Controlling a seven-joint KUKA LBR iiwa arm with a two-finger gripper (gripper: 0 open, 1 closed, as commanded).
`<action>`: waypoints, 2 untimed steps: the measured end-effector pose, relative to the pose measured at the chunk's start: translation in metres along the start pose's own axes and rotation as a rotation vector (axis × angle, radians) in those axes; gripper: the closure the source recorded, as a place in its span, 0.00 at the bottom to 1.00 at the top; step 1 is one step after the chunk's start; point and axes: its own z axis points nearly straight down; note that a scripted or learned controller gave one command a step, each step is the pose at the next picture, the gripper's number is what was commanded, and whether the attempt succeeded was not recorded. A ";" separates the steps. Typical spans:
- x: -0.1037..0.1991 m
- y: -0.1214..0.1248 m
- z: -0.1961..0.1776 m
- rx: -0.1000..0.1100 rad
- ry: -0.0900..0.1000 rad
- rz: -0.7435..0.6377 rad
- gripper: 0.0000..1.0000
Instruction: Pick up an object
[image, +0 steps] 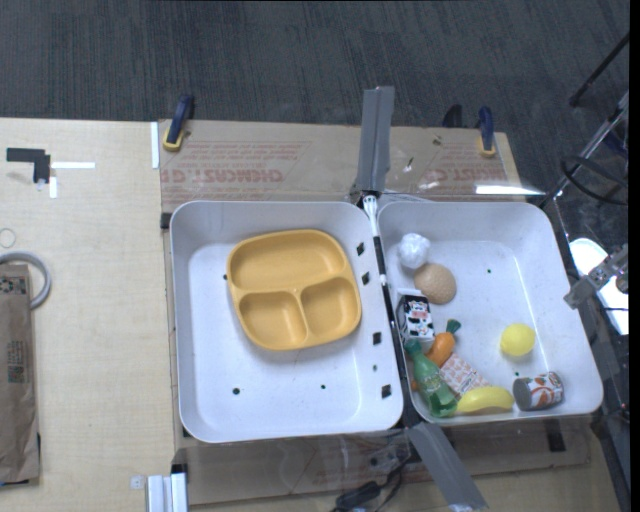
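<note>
- Yellow ball (517, 340) sits alone in the right bin (540, 222), nearest the arm's side.
- Remaining clutter crowds left of the ball.
- Tool's state: cannot tell.

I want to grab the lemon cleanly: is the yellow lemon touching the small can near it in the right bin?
Apart. The camera view shows bare white bin floor between the lemon and the can, which lies lower, by the right bin's front corner.
</note>
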 end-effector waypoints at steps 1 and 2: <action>-0.022 -0.010 -0.007 -0.001 -0.001 -0.375 1.00; -0.035 0.024 -0.008 -0.002 -0.001 -0.529 1.00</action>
